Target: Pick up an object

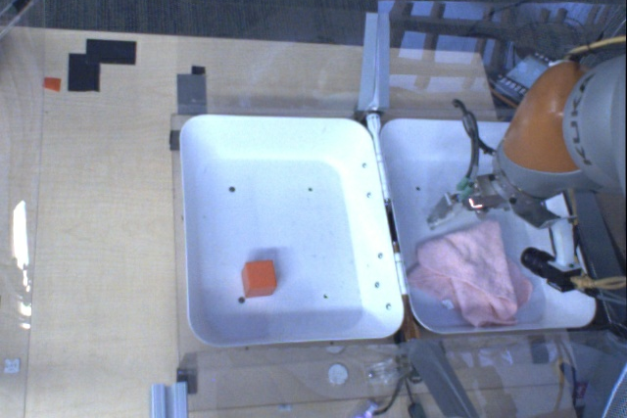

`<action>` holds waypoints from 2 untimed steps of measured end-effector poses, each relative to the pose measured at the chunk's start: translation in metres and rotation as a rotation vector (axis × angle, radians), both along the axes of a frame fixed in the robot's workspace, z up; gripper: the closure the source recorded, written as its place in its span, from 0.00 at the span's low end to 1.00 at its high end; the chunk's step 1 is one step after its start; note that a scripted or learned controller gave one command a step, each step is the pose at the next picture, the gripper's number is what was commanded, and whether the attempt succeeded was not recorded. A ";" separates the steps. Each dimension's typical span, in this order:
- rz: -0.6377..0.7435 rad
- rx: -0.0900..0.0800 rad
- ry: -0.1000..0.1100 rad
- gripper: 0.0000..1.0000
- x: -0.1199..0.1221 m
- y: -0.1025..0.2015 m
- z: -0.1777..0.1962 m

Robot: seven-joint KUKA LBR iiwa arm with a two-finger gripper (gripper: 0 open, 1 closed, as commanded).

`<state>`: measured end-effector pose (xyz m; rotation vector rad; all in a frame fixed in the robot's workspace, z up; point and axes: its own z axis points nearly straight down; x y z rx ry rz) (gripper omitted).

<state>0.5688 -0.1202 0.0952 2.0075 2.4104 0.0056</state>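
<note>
- Hovering over the right bin (549,308), the gripper (460,204) hangs from the grey arm (563,132) that enters from the right of the camera view.
- Step in hand, as a judgement: approach to a grasp. No object sits between the fingers, so the pick is not yet made.
- State of the fingers: it cannot be told from this view whether they stand apart or together; the tool appears small and partly blurred.
- Nearest candidate: a pink cloth (470,274), lying crumpled in the right bin, just below and beside the gripper in the frame. Contact between the two cannot be confirmed.
- Cloth orientation: the heap is roughly oval, with its long axis running from the upper left to the lower right of the bin. It has no distinct front or pointing end.
- Second candidate: an orange block (260,278) on the floor of the left bin (196,210), well apart from the gripper. It looks near-cubic, with no clear long axis.
- Next move, as a judgement: descend onto the cloth and close on a raised fold, since flat fabric offers little purchase.
- Both bins rest on the desk (98,240).
</note>
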 end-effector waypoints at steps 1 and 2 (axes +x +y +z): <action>0.031 -0.004 -0.012 0.00 -0.062 -0.018 -0.005; -0.046 -0.001 -0.001 0.00 -0.050 -0.039 0.020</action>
